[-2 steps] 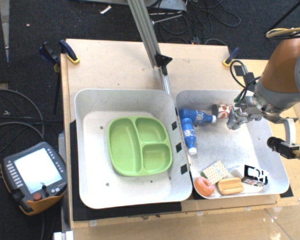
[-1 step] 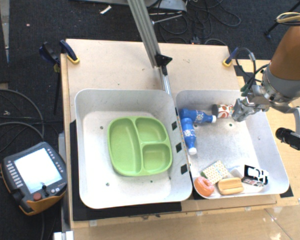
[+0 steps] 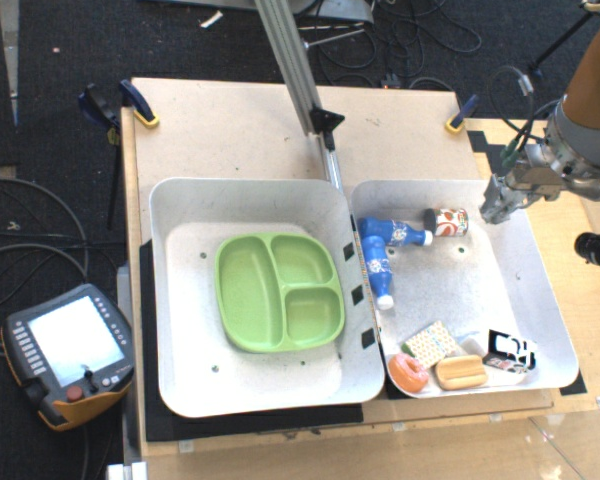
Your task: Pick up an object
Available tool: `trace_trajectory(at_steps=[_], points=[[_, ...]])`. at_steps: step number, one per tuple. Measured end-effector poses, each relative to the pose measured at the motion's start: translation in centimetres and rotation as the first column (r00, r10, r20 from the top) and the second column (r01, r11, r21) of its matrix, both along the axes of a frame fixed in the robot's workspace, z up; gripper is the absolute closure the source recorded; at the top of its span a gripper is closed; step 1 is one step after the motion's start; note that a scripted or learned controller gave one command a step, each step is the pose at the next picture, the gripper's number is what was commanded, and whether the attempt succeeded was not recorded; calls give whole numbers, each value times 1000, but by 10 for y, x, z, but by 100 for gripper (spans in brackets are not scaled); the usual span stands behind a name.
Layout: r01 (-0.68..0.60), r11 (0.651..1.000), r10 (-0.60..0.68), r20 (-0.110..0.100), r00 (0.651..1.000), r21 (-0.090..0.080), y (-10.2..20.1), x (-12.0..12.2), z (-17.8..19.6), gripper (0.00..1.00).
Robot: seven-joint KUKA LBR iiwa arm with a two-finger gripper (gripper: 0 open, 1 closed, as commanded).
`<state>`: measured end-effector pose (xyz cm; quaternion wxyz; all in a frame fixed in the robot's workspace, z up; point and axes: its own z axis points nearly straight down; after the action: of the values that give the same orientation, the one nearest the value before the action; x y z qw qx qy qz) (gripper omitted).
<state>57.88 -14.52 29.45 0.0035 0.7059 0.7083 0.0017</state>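
We take the right-hand shallow white bin (image 3: 540, 298) as our landmark. The grey metal pincer (image 3: 497, 208) hangs over that bin's far right rim, at the end of the grey arm with its orange band (image 3: 592, 68); we see nothing between its tips, and how wide it stands we cannot tell.

Inside the bin, near its far edge, a small cylindrical can with a red and white label (image 3: 450, 221) lies on its side, just left of the pincer and apart from it. Touching the can's left end is a blue plastic bottle with white markings (image 3: 395, 234), and a second blue bottle with a white cap (image 3: 378, 270) lies along the bin's left wall.

In the bin's near corner we see a cluster: an orange ring-shaped toy doughnut (image 3: 409, 372), a tan toy bread roll (image 3: 461, 372), a square speckled cracker-like block (image 3: 431, 343) and a small black and white packet (image 3: 510, 349).

Left of the landmark bin sits the second white bin (image 3: 180, 368), holding a green plastic plate with three compartments (image 3: 280, 291). Both bins rest on the pale wooden surface (image 3: 230, 128).
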Motion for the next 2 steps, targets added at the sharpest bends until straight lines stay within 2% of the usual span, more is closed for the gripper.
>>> trace_trajectory(at_steps=[1, 2], points=[[-5, 1000, 5, -9, 1000, 4, 60, 12, -18, 100], [-5, 1000, 5, -6, 1000, 3, 110, 26, -21, 100]])
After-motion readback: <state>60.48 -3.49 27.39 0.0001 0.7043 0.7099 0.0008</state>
